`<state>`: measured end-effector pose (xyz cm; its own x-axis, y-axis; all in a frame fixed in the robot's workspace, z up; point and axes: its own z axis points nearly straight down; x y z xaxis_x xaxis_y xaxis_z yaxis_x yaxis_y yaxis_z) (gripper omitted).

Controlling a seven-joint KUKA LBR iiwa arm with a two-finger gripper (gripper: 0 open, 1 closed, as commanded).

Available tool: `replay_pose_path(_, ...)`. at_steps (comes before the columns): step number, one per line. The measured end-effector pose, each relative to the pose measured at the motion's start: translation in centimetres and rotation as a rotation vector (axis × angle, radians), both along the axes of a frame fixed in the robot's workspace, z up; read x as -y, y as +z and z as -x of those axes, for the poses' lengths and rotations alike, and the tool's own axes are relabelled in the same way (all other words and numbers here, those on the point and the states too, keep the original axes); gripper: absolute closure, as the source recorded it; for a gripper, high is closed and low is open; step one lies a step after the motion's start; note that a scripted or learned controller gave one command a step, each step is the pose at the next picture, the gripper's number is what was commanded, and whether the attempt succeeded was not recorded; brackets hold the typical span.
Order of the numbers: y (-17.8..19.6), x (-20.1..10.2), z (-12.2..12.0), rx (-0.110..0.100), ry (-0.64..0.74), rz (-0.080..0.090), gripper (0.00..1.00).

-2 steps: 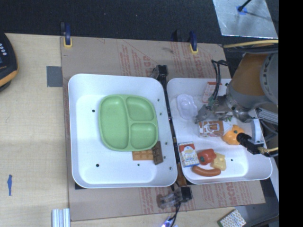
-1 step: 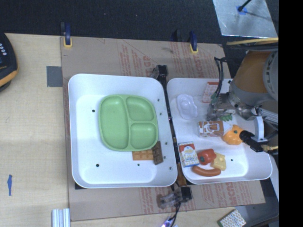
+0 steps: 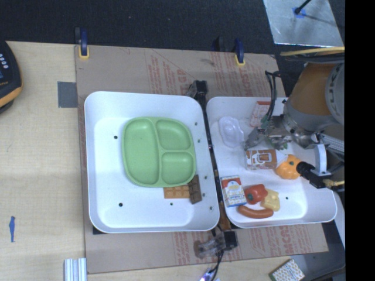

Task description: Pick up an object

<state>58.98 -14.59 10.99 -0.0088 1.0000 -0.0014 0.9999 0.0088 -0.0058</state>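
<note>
The hand (image 3: 265, 134) sits low over the far part of the right bin (image 3: 304, 212), at the end of the grey arm (image 3: 316, 98) with its orange band. Whether it is released or clenched cannot be told from this slant, and nothing is seen between its parts. Just below it lies a small brown packet (image 3: 261, 158), close to touching. A clear plastic cup (image 3: 230, 130) lies to the hand's left. An orange fruit-shaped toy (image 3: 287, 169) rests right of the packet. Nearer the front edge are a small carton (image 3: 233, 191), a red pepper (image 3: 255, 193), a yellow piece (image 3: 271, 201) and a sausage (image 3: 254, 213), clustered together. The left bin (image 3: 105, 204) on the counter (image 3: 35, 174) holds a green divided plate (image 3: 158, 151), with a brown block (image 3: 183, 191) at its near edge.
</note>
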Motion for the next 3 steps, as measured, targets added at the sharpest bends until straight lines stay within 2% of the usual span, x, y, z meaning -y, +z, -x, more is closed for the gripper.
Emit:
replay_pose_path(1,-1.9,2.1,0.7,-0.001,-0.005,-0.001,0.00)
replay_pose_path(2,-1.7,6.5,-1.7,0.006,-0.007,0.001,0.00)
replay_pose_path(3,9.0,3.2,-4.0,0.013,-0.002,0.000,0.00)
